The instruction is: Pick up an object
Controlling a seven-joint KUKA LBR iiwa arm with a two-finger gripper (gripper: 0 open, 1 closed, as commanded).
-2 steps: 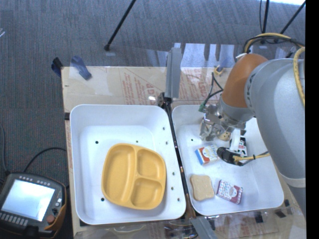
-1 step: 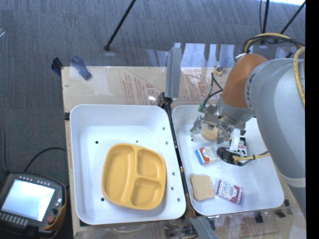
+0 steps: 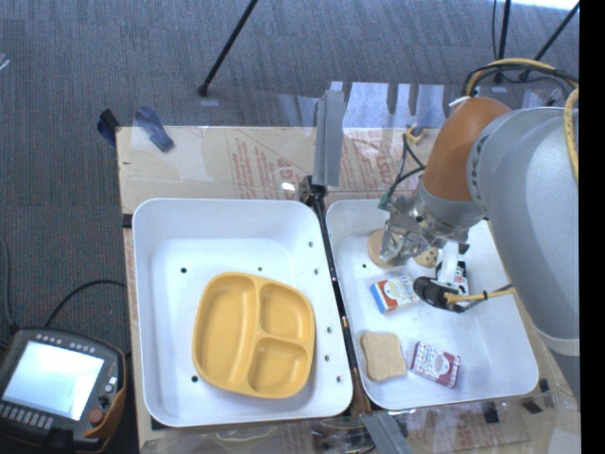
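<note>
Two white bins sit side by side on the bench: the left bin point(image 3: 151, 253) and the right bin point(image 3: 501, 348). The left one holds one yellow divided plate point(image 3: 253, 334). The right holds one toast slice point(image 3: 383, 356), two small printed packets point(image 3: 394, 293) point(image 3: 435, 363), and one round cookie-like piece point(image 3: 383, 246).

Both bins are white: the left bin point(image 3: 156, 253) holds a yellow divided plate point(image 3: 253, 334). In the right bin point(image 3: 510, 348), a tan toast slice point(image 3: 383, 356) lies beside a red-and-white carton point(image 3: 435, 362); farther off is a red, white and blue box point(image 3: 393, 292). The arm point(image 3: 529, 187) is grey, banded orange. The bench point(image 3: 236, 164) is pale brown with red print.
</note>
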